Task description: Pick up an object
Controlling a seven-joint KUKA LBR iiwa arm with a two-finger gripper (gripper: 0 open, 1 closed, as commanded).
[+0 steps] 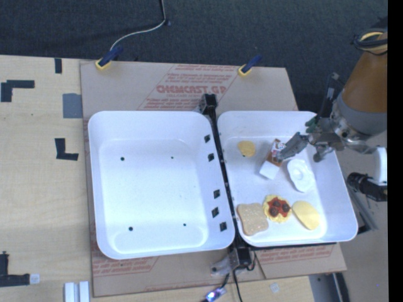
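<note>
Toast slice point(252, 219) lying nearest in the right bin point(334, 231), beside jam pastry point(278, 208) and yellow piece point(306, 215), gripper point(308, 146) hovering over white object point(300, 174), fingers spread open, gripping nothing.

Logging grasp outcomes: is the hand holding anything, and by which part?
Cannot be told. The hand sits over the right bin, close to a small carton; no object visible between its fingers.

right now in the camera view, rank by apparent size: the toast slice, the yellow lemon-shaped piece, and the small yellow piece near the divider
1. toast slice
2. yellow lemon-shaped piece, close to the toast in size, so these two are hard to separate
3. small yellow piece, clearly the smallest
</note>
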